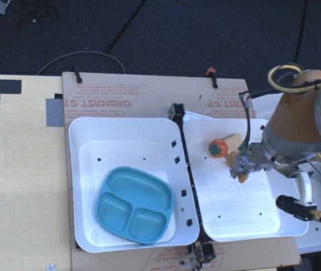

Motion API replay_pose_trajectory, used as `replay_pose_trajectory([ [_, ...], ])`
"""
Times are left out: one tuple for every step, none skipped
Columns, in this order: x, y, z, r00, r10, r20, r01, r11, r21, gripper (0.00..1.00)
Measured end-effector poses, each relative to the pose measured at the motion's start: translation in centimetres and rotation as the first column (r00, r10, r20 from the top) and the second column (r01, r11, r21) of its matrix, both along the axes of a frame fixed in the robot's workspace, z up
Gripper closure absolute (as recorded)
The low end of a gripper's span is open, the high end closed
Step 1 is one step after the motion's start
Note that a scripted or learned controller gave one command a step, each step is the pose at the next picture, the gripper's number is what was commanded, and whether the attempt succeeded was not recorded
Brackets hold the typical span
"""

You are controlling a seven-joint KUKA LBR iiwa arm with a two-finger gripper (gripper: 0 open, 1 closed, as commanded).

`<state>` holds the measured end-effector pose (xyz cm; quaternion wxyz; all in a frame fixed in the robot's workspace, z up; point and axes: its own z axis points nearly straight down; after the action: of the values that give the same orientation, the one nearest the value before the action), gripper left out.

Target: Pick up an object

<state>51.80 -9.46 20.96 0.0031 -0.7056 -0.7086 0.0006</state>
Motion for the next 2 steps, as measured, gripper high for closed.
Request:
replay_pose_trajectory([
  [1.8,5.0,-0.9,1.000,0.000,0.001,0.000,1.000,-0.001,1.00],
  [3.8,10.2,0.5,1.000,0.000,0.004,0.000,1.000,-0.002,1.00],
])
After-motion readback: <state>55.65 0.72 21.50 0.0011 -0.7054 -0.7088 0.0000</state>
